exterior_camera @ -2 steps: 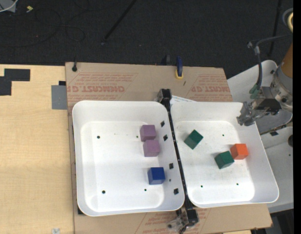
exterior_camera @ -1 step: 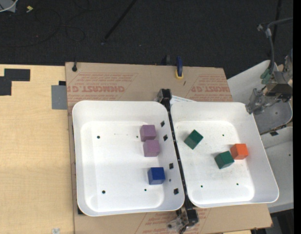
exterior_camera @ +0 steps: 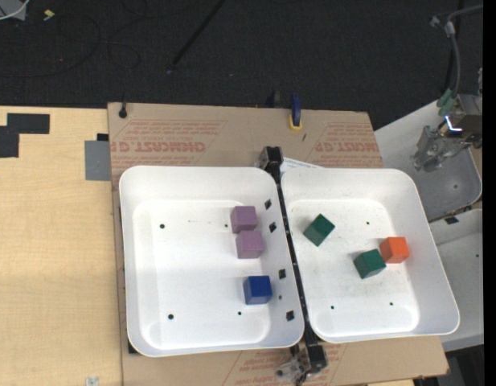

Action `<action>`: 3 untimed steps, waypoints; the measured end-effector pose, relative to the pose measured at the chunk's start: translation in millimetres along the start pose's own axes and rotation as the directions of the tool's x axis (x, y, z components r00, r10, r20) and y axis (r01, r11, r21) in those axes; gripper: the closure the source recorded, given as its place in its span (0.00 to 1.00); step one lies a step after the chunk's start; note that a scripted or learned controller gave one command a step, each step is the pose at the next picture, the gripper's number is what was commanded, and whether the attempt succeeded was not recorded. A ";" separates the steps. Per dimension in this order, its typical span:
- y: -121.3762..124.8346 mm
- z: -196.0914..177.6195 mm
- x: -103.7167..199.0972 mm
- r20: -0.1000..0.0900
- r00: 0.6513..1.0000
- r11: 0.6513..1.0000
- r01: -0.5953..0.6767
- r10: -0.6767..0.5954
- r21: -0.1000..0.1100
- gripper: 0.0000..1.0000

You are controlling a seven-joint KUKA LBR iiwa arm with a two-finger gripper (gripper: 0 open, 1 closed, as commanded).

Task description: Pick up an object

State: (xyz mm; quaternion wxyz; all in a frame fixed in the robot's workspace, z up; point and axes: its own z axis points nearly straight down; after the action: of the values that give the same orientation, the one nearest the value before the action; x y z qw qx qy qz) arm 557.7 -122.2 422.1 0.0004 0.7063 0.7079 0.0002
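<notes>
- Nearest the lens: clamp hardware (exterior_camera: 305, 366) at the front edge, where the two bins meet.
- Left bin (exterior_camera: 143, 336): blue cube (exterior_camera: 257, 289) sits closest, near the central divider (exterior_camera: 284, 248). Behind it, two purple cubes (exterior_camera: 248, 232) touching, one just behind the other.
- Right bin (exterior_camera: 440, 316): dark green cube (exterior_camera: 369, 263) touching an orange cube (exterior_camera: 395, 249) at its right. Further back, a second green cube (exterior_camera: 318, 230) stands alone, turned at an angle.
- Handling, judged: small blocks, likely light and stiff, flat-faced; squeeze across two opposite faces.
- Best candidates: blue cube or lone green cube, each free on all sides. The blue one lies close to the divider, which may crowd one finger.
- Obstacles: paired cubes leave no gap on the touching face; bin walls are well apart from all blocks.
- Beneath: cardboard sheet (exterior_camera: 231, 139) on the wooden table (exterior_camera: 47, 240).
- Far right, beyond the bins: arm hardware (exterior_camera: 450, 135) over a grey plate; claw state cannot be told, nothing seen held.
</notes>
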 end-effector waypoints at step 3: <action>16.4 -86.5 -8.0 0.000 1.000 1.000 -0.001 0.001 0.001 1.00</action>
State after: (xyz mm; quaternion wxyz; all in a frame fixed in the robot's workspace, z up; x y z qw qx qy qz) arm 574.1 -130.2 508.6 -0.0001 0.7065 0.7077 -0.0001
